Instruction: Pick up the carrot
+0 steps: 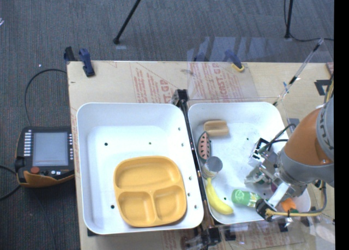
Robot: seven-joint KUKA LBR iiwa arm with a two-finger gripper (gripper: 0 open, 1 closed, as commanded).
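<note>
**Carrot half-hidden beneath the wrist**

The pincer (263, 177) hangs low in the right bin (240, 105); I cannot tell whether it is clenched or released. Just beside it, near the bin's front right corner, an orange bit is probably the carrot (289, 205). It is likely light, stiff and smooth, so grip its thicker middle. Sharing that bin are a green bottle (244, 197), banana (217, 200), grey can (212, 166), watermelon slice (204, 145) and bread piece (216, 129). The left bin (82, 134) holds a yellow divided plate (150, 190).

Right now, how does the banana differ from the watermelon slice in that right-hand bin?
The banana is plain yellow; the watermelon slice is red with dark seeds. The banana looks longer than the watermelon slice. The banana lies near the bin's front edge, the watermelon slice farther back. Both are curved and lie in the right bin, a grey can between them.
</note>
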